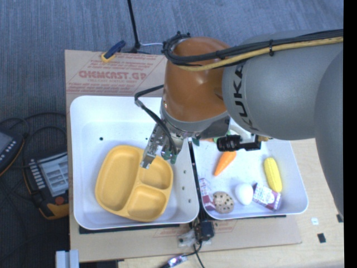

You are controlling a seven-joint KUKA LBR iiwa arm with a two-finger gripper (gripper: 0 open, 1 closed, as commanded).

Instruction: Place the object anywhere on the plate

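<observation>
One fixed overhead camera, slanting down on both bins (78, 149).

Right bin's (290, 202) far side hidden under the arm (279, 88), carrot's (225, 162) top end covered

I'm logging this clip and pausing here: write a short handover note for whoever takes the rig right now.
Hand: over the left white bin, at the upper right edge of the yellow divided plastic plate. I cannot tell whether it carries anything.
Plate: in the left bin, nothing visible in its compartments.
Right white bin: orange toy carrot, yellow toy corn cob, white egg, speckled brown cookie, small red and white carton.
Done: nothing placed yet, as far as visible.
Left: get one object onto the plate.
</observation>
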